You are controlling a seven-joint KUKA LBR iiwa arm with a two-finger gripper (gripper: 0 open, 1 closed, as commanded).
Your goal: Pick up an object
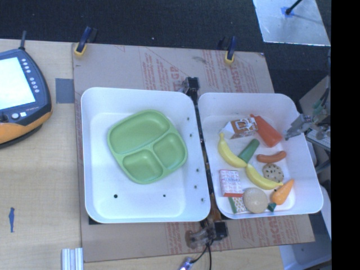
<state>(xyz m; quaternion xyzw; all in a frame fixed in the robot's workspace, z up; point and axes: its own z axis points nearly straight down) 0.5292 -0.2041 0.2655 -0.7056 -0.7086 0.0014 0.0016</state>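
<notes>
Toy foods crowd the right bin [301, 204] within reach of the gripper [295, 129] at its far-right rim, its opening unclear

Contents of the right bin [209, 151], a shallow white tray, all toy food lying flat and crowded together:
- Orange bottle [266, 130], far right, lying on a slant.
- Brown-and-white carton [243, 127], touching the bottle's left side.
- Banana [230, 152], yellow, curved, left of centre.
- Green cucumber piece [248, 150], just beside that banana.
- Sausage [270, 157], orange-red, right of centre.
- Second banana [260, 179], below the first.
- Biscuit [273, 172], speckled, resting by the second banana.
- Carrot [283, 191], near right corner.
- Pale round item [255, 199], near edge.
- Red-and-white packet [230, 183], near left.
</notes>
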